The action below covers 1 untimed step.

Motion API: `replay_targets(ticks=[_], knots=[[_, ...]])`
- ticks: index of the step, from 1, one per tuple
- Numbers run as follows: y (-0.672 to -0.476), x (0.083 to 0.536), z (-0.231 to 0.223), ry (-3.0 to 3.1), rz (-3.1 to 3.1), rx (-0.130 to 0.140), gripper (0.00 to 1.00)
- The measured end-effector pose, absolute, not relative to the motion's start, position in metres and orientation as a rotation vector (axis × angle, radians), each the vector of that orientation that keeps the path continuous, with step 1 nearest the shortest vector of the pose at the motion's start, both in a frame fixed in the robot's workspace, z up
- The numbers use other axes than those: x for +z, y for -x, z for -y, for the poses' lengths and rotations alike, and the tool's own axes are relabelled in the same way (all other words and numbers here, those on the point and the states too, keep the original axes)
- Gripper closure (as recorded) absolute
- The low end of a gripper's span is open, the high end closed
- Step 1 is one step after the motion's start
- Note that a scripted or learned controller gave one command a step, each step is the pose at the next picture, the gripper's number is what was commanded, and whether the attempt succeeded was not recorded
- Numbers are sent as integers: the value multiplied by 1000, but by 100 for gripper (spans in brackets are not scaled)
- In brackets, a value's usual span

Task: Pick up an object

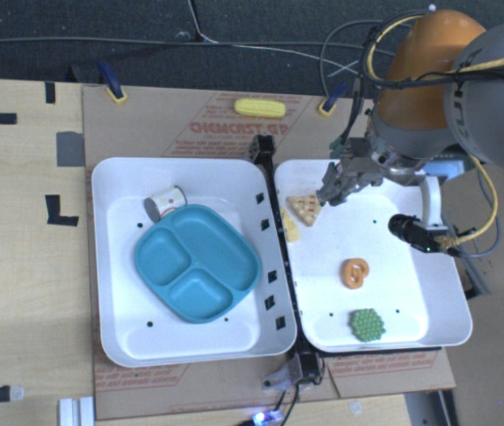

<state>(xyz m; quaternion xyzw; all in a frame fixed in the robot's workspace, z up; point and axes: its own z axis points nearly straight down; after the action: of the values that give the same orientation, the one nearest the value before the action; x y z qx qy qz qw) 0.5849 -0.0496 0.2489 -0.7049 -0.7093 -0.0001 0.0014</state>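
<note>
A tan, wedge-shaped toy food piece (303, 209), resembling a waffle or pizza slice, is seen in the upper left corner of the right bin (438, 327), close to the divider between the two bins. A small pale yellow piece (291, 230) lies just below it, against the bin's left wall. The gripper (330, 193) is positioned just beside the wedge, at its upper right edge, with the dark fingertips apparently touching or almost touching it. Whether the fingers are spread or closed cannot be told from this view, and the wedge is not seen between them.

Further down the same bin, an orange ring-shaped pretzel or doughnut toy (355, 273) is found near the middle, and a green, bumpy broccoli-like toy (367, 324) is placed near the front edge. The three are well apart from one another.

The grey arm (429, 69) with its orange band is extended in from the right, above the bin's upper right part, and cables are looped around it.

In the left bin (110, 238), a blue divided plate (198, 262) with three compartments is laid near the centre. A small white cup (165, 202), tipped on its side, is resting just beside the plate's upper left edge.

Behind the bins, a yellow corn-like toy (260, 108) is lying on the brown cardboard sheet (145, 122) that is spread beneath both bins.
</note>
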Motion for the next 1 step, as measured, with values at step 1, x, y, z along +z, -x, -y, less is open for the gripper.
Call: replay_targets(ticks=[1], knots=[[-569, 233, -4, 2212, 2226, 3, 100]])
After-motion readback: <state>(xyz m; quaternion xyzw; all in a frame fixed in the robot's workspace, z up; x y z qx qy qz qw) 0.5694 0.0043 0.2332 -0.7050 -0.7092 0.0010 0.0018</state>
